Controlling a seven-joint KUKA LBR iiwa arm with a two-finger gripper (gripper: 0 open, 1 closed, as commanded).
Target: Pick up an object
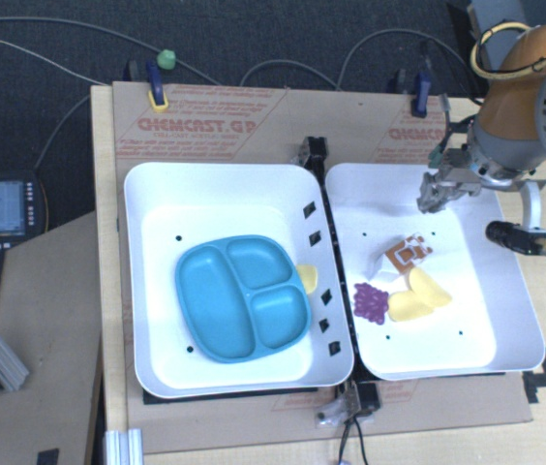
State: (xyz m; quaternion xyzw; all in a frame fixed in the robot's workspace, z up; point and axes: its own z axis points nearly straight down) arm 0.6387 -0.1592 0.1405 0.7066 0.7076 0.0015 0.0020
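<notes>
Gripper [435, 200] over far part of right bin [505, 342], nothing visibly held — fingers too blurred to tell whether apart or together. Candidate objects near bin's middle, well apart from gripper: brown-and-white piece [408, 254], purple grapes [371, 302], yellow piece [418, 296] just beside grapes. Left bin [152, 356] — blue divided plate [242, 296], small yellow item [307, 278] at its right edge.

gripper [435, 199] over right bin [505, 337] | blue tray [242, 296] in left bin [157, 221]
</notes>
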